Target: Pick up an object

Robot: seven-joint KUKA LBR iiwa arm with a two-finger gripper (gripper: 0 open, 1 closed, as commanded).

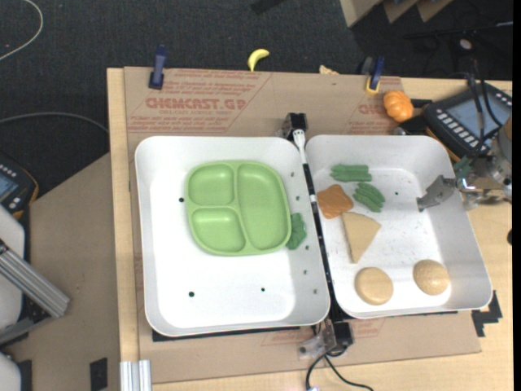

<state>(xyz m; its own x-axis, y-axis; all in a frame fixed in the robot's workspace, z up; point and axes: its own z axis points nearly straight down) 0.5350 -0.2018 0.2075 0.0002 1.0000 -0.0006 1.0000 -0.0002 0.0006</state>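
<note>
Bench carries two white bins side by side. Left bin holds a green divided plate, with a small green piece wedged between the plate's right edge and the bin wall.

Right bin has all the loose pickable stuff: tan wedge near centre, orange-brown piece just up-left of it and touching its upper corner, two green pieces and toward the far side, two round tan items and along the near edge.

Tool sits at the right bin's right rim, pointing left into the bin, nothing between its tips. Can't tell if it's spread or closed; too small and grey-on-white.

Key relation — every candidate lies to the left of the tool in this view. Nearest look like the right-hand round item, toward the near edge, and the lower green piece, straight left. The wedge's long axis runs roughly far-to-near, point downward, so a grasp across its narrow width looks easiest — judgement only.
</note>
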